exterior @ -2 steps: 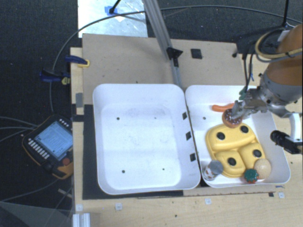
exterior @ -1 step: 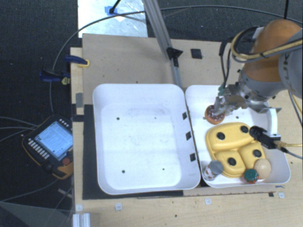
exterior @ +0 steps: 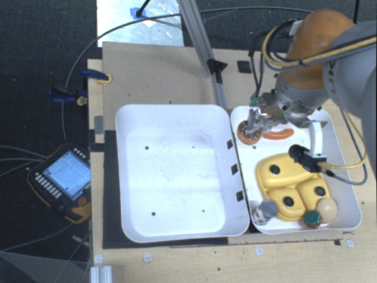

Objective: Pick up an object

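Observation:
My gripper (exterior: 255, 122) hangs low over the far left corner of the right bin (exterior: 353, 217). Right under its tip lies a brown ring-shaped piece (exterior: 248, 136), touching or nearly touching it. Beside the ring, to the right, lies an orange sausage-shaped piece (exterior: 278, 134). A big yellow moulded block (exterior: 283, 178) with dark holes fills the bin's middle. Along the near edge sit a small grey and blue thing (exterior: 266, 209), a green and red ball (exterior: 312, 219) and a beige egg (exterior: 326, 207).
The left bin (exterior: 171, 170) stands beside the right one, their rims meeting at mid-view. A metal pole (exterior: 200, 37) slants over the bench behind the bins. A teach pendant (exterior: 63, 177) lies off the bench at the left.

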`<state>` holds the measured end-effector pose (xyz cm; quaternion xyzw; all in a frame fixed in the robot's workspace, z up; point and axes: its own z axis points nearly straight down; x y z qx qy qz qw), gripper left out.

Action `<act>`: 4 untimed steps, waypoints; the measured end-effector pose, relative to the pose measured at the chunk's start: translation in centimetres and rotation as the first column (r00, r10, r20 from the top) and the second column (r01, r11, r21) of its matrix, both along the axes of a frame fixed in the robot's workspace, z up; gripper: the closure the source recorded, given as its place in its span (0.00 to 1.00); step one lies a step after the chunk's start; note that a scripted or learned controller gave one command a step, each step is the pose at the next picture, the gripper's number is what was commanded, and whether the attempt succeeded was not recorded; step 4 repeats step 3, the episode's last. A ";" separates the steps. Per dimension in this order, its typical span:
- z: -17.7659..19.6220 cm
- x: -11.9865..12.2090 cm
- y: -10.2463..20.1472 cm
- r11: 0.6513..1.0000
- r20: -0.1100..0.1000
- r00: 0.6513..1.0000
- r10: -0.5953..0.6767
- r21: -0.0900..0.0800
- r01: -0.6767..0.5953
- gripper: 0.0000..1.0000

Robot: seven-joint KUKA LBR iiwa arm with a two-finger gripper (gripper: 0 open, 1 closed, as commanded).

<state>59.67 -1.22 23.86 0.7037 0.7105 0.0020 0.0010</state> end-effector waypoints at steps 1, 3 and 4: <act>-1.4 1.9 5.5 1.000 -0.001 1.000 0.001 0.000 -0.001 1.00; -0.4 3.5 10.5 1.000 -0.002 1.000 -0.004 -0.001 0.004 0.00; -0.4 3.5 10.5 1.000 -0.002 1.000 -0.004 -0.001 0.004 0.00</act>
